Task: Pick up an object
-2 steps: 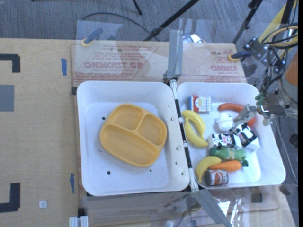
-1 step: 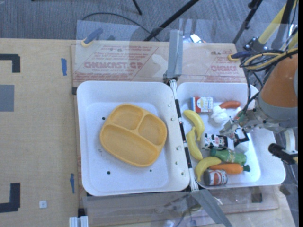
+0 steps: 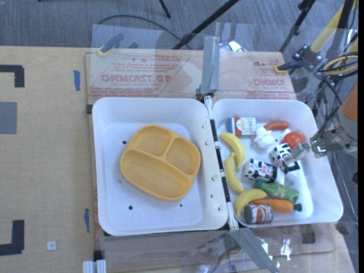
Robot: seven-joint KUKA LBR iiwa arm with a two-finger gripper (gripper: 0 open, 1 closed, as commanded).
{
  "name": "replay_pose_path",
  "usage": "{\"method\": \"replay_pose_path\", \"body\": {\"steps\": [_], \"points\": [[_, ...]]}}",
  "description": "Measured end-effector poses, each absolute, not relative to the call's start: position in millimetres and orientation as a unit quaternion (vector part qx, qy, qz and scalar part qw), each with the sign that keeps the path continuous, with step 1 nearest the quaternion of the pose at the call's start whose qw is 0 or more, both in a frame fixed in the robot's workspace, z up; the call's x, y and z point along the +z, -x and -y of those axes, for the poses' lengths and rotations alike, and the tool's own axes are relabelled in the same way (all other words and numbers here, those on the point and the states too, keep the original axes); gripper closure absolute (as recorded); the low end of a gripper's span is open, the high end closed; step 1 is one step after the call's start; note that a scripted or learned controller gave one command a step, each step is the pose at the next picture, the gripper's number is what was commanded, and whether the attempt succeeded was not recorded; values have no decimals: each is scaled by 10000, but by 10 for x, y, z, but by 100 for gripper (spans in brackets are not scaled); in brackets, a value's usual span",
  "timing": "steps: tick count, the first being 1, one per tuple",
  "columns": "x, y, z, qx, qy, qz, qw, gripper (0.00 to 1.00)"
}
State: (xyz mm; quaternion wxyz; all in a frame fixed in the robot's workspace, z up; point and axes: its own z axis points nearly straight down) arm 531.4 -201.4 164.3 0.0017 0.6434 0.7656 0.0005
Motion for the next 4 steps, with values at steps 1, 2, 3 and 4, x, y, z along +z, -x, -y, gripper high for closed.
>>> {"method": "replay_pose_path", "body": {"steps": [1, 2, 3, 4], "points": [[858, -5783, 1858, 10, -6618, -7497, 21, 0], [1187, -5774, 1765, 7, -6417, -7669, 20, 0], [928, -5632, 1706, 19, -6204, -7843, 85, 0], [1050, -5653, 1729, 27, -6216, -7832, 130, 100]]}}
